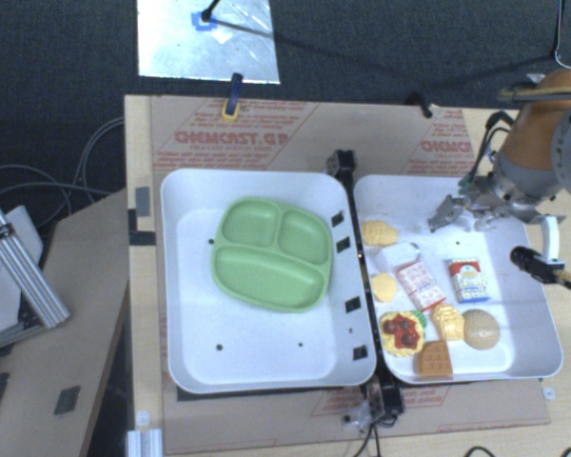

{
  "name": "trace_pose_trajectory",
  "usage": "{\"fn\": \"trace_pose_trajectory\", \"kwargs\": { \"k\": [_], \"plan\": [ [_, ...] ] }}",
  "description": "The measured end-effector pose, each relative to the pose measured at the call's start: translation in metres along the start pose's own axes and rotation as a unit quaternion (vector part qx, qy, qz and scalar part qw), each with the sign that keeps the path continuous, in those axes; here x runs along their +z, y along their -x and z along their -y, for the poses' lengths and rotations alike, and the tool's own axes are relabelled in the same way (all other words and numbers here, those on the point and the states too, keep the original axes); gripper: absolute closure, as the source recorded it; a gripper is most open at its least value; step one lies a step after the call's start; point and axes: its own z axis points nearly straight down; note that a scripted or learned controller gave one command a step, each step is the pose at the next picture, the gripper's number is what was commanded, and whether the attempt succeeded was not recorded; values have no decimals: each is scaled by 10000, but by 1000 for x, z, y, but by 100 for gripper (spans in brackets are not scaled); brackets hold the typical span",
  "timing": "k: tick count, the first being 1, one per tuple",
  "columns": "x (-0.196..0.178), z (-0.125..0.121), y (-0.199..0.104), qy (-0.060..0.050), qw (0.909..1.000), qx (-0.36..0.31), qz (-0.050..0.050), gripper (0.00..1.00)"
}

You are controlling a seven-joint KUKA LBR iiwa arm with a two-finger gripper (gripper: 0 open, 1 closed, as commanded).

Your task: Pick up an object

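The right bin [538, 350] holds several toy foods. Among them are a yellow piece [379, 231], a pink-and-white box [419, 284], a red-and-white carton [467, 280], a beige bun [482, 329], a brown waffle [434, 360] and a red-and-yellow pizza piece [403, 331]. My gripper [460, 214] hangs over the back part of this bin, above bare white floor. It sits behind the carton and to the right of the yellow piece. I see no object in it.
The left bin [186, 350] holds a green divided plate [271, 253]. A black divider with clips [352, 246] runs between the bins. A black part [533, 260] sticks out over the right bin's right side. The orange-banded arm [542, 136] reaches in from the upper right.
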Motion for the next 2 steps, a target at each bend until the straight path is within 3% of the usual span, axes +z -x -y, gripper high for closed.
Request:
{"fn": "trace_pose_trajectory", "kwargs": {
  "k": [1,2],
  "plan": [
    [12,-1,0,15,10000,-11,4,0],
    [0,-2,0,38,10000,-15,8,100]
  ]
}}
